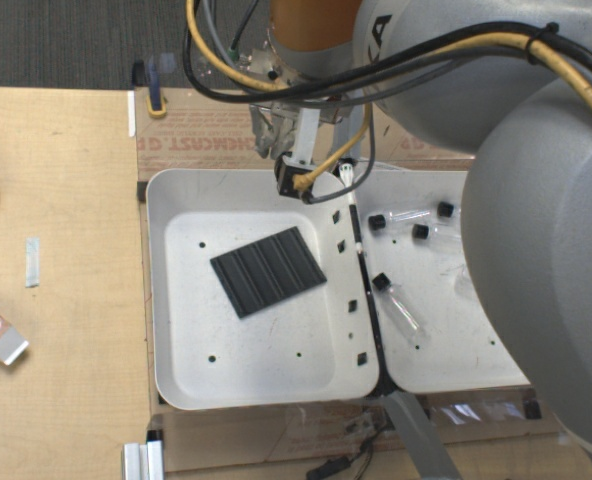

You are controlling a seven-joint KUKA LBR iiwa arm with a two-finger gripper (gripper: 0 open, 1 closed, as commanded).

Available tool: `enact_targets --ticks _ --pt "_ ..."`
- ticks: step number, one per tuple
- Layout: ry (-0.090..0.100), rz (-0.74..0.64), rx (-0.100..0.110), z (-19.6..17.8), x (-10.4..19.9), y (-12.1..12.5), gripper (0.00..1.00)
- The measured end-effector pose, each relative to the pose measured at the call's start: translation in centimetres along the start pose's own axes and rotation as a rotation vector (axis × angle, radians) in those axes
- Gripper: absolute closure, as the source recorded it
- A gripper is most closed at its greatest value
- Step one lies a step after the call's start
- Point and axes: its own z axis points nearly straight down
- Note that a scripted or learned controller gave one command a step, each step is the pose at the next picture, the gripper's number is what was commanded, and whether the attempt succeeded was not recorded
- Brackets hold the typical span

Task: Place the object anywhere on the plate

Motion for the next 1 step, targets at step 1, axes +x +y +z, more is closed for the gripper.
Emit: enact_targets --ticks 1 --pt "0.001 -0.441 -0.003 2.46 3.08 1.03 1.0"
